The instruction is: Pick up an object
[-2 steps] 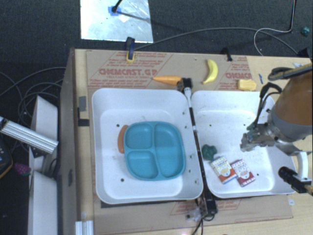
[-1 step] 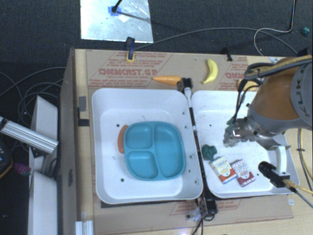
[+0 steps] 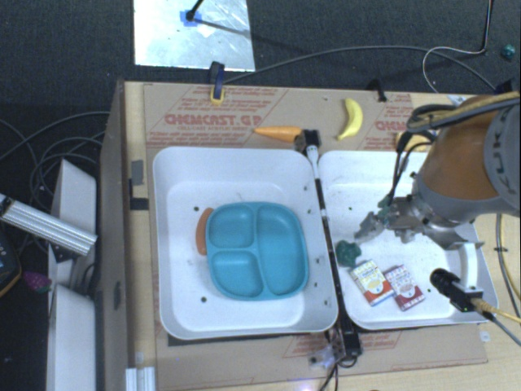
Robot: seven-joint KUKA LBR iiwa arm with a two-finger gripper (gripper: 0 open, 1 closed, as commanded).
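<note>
Objects for picking, right bin (image 3: 350, 177): small dark green item (image 3: 349, 252) near the bin's left wall; orange-and-white carton (image 3: 369, 282) just beside it toward the front; red-and-white carton (image 3: 404, 287) touching or just beside the first carton, on its right. All three lie on the bin floor, none lifted.

Gripper (image 3: 381, 221): low over the right bin, above and slightly right of the green item, apart from both cartons. Nothing is seen between its fingers; how far they are spread cannot be told.

Arm (image 3: 464, 165): grey with orange band, entering from the right, over the right bin's far half.

Left bin (image 3: 175, 186): blue divided tray (image 3: 257, 247) with three compartments, centred; orange-brown sausage-shaped item (image 3: 201, 230) upright along the tray's left edge, touching or just beside it.

Desk (image 3: 236, 108), cardboard-covered, behind the bins: carrot (image 3: 278, 133) near the left bin's far right corner; banana (image 3: 352, 119) behind the right bin.
</note>
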